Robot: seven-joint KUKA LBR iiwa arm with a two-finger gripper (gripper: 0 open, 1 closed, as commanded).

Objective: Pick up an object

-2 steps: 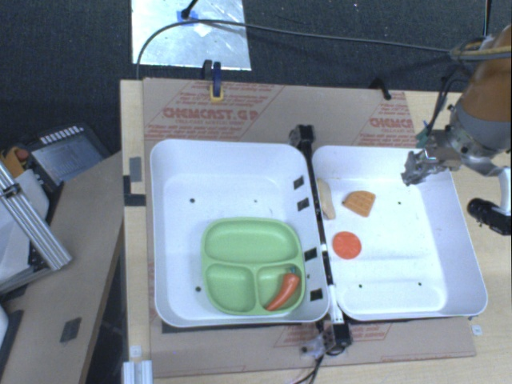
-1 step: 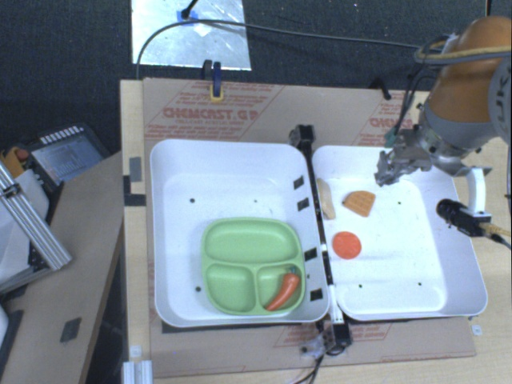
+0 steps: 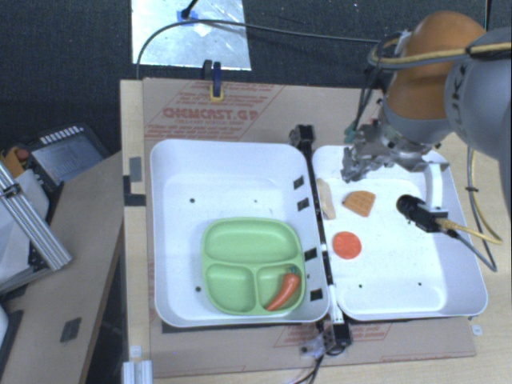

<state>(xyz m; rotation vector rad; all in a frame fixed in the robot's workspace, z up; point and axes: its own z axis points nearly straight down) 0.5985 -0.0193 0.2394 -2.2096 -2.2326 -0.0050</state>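
Observation:
In the right bin (image 3: 448, 298) lie an orange wedge-shaped piece (image 3: 359, 203), a flat red round piece (image 3: 347, 245) and a pale tan stick (image 3: 326, 198) along the left wall. My gripper (image 3: 351, 171) hangs over the bin's back left part, just above and behind the orange wedge. Nothing shows between its fingers. In the left bin a green divided plate (image 3: 236, 258) holds an orange-red carrot (image 3: 283, 290) in its lower right compartment.
The left bin (image 3: 172, 214) and the right bin meet at a black-clipped seam (image 3: 314, 214). A clamp (image 3: 214, 81) stands behind the bins on the cardboard base. Grey equipment (image 3: 32, 214) sits off to the left of the bench.

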